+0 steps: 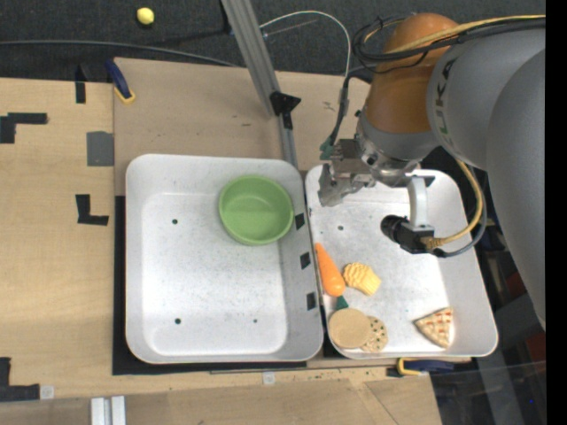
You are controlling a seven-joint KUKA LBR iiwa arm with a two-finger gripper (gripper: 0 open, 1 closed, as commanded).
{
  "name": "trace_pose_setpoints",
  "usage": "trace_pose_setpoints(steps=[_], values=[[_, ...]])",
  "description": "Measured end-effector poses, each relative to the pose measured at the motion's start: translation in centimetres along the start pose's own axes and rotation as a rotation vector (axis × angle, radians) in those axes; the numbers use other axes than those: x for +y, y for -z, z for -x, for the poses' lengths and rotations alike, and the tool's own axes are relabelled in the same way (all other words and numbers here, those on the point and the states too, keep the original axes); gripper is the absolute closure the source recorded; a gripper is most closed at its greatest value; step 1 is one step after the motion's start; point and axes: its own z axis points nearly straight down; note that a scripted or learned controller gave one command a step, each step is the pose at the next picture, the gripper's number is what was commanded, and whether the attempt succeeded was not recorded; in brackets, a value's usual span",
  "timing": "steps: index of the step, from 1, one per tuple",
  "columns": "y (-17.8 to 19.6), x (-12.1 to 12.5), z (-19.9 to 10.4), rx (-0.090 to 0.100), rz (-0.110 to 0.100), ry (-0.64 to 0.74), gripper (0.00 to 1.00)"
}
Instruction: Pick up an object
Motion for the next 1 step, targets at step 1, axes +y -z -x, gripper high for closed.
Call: trace_pose_setpoints(steps=[1], values=[[-0.78, 0.14, -5.33, -0.001, -0.001, -0.001, 1.00]])
